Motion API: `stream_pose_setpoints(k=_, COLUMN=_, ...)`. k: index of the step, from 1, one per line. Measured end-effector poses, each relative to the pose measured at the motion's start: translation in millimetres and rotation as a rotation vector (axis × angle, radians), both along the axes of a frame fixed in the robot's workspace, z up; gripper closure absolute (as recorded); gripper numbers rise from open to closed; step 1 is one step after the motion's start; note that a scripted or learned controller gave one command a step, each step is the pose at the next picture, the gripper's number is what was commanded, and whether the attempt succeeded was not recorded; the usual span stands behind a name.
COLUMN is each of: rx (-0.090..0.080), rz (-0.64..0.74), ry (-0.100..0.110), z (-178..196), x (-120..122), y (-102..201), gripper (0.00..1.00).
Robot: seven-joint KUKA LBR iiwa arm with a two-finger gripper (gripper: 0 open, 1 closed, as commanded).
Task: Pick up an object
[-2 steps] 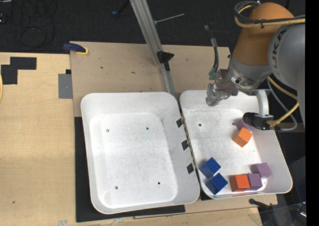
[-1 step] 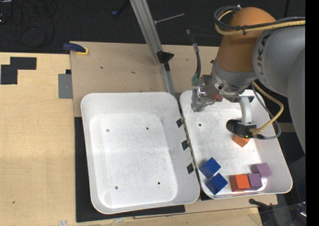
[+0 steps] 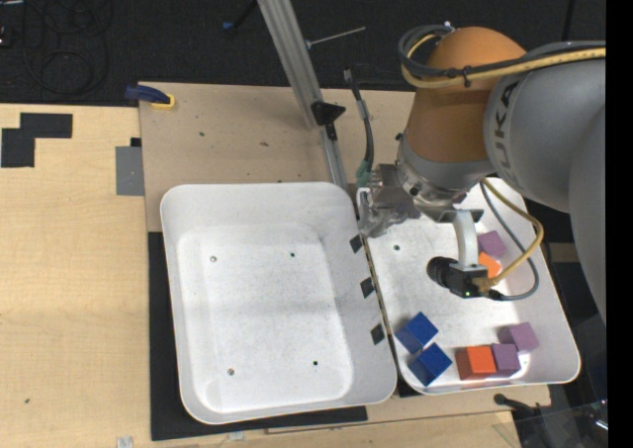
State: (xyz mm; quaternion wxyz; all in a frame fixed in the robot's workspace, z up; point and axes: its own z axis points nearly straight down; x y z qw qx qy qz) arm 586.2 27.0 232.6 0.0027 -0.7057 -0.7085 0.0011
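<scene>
Colored blocks, prob. foam, rt bin.

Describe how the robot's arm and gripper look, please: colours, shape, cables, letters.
The arm is thick, rounded and grey, with dark letters printed on its casing. Above the wrist sits a bulging orange band, with cables looped over its top. The gripper below is a small grey metal assembly.

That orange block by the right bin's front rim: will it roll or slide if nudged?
The orange block looks flat-faced and boxy, so it should probably slide, not roll. A purple block sits against it, so a push would likely move both.
</scene>
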Motion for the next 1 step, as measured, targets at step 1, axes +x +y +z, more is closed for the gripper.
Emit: stream_pose_setpoints(k=1, rx=0.0, rz=0.001, ry=0.001, z=-5.8, x=-22.0, y=51.8, gripper=1.0)
